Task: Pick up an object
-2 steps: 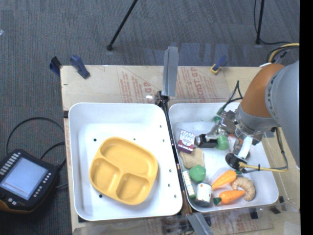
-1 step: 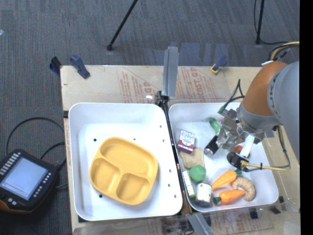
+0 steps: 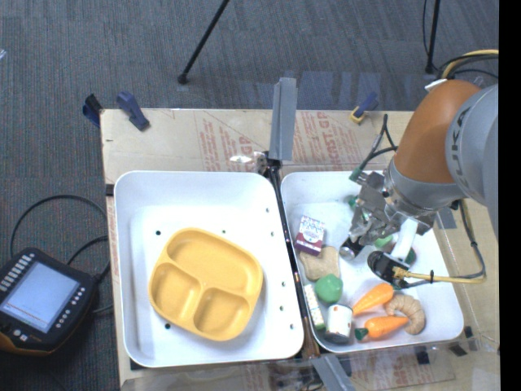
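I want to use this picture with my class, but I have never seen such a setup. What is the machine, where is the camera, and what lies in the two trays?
One camera looks down at a slant on a bench with two shallow white bins. The grey arm with an orange band is a robot; it reaches in from the right, and its gripper hangs over the right bin. That bin holds toy food: two carrots, a green ball, a small purple box. The left bin holds a yellow divided plate. I cannot tell if anything is held.
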### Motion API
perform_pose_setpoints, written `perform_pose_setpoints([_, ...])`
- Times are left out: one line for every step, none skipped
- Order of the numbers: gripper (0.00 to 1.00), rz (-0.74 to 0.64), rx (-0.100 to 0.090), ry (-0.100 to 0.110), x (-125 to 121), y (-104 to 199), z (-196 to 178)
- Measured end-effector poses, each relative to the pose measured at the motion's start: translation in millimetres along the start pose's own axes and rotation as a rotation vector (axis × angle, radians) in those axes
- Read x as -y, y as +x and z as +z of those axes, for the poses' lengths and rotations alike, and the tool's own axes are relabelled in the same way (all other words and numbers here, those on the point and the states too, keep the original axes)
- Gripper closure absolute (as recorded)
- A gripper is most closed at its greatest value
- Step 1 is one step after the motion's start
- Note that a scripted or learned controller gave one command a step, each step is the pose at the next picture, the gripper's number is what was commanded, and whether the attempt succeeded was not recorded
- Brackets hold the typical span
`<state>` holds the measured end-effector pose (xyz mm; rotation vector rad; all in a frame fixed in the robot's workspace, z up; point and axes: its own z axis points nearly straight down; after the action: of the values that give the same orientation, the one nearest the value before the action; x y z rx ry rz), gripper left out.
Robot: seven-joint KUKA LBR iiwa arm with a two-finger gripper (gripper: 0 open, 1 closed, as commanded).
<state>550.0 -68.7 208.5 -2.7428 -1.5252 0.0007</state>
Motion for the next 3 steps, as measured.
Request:
perform_pose_setpoints([1.0,-0.066,0.001,-0.006,-33.6,-54.0,-182.7])
perform_pose_setpoints([1.0,-0.051,0.007,0.01,-93.2,-7.3,-118.4])
perform_pose_setpoints([1.0,-0.11,0.004,0.005,-66.5,70.7,-115.5])
